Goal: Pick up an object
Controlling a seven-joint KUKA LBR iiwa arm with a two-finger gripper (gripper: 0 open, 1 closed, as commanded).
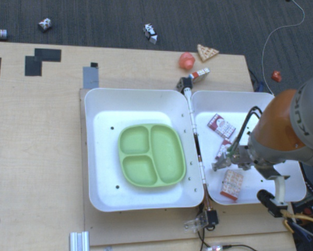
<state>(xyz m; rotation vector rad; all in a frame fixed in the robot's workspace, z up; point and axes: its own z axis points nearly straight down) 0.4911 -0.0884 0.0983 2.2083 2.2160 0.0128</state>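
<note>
The grey arm with its orange band (275,123) reaches in from the right over the right-hand white bin (208,106), and its pincer (222,160) hangs low above the middle of that bin; whether its fingers are wide or narrow cannot be told from this angle. In this bin lie two small red-and-white packets. One packet (220,125) sits toward the far side of the bin, its long axis running diagonally from upper left to lower right. The other packet (232,185) lies just below the pincer near the bin's front wall, its long axis close to upright in the view, leaning slightly so the top end tilts right. Neither packet is seen between the fingers. The left white bin (93,140) carries a light green divided plate (152,155) with three compartments, lying flat in its middle. On the tabletop (36,156) beyond the bins rest a red ball (186,60), a wedge-shaped pizza slice toy (207,52) and a small red-tipped tube (200,74) near the bins' shared corner.
</note>
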